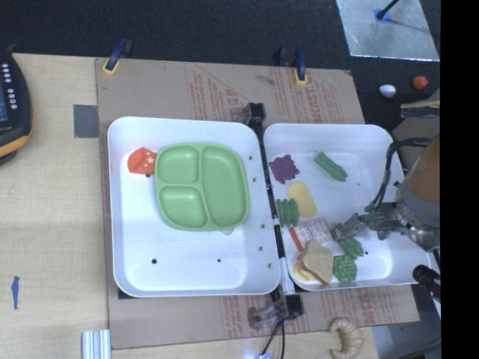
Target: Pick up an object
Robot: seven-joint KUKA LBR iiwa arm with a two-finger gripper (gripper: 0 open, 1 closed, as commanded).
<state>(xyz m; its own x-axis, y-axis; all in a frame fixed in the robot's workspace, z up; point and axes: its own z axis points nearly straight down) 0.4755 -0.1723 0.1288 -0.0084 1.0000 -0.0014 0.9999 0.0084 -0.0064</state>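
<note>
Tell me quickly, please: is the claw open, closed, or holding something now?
Claw: cannot be told; it sits low in the right bin, by a green toy.

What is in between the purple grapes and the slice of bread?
In the camera view, a yellow piece and a ridged green piece lie between the purple grapes and the slice of bread, with a small white-and-red packet just above the bread.

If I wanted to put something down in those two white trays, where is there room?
The left bin has a bare strip of floor in front of the green divided plate. In the right bin, floor shows between the purple piece and the green pod. Its near half is crowded with toy food around the gripper.
</note>
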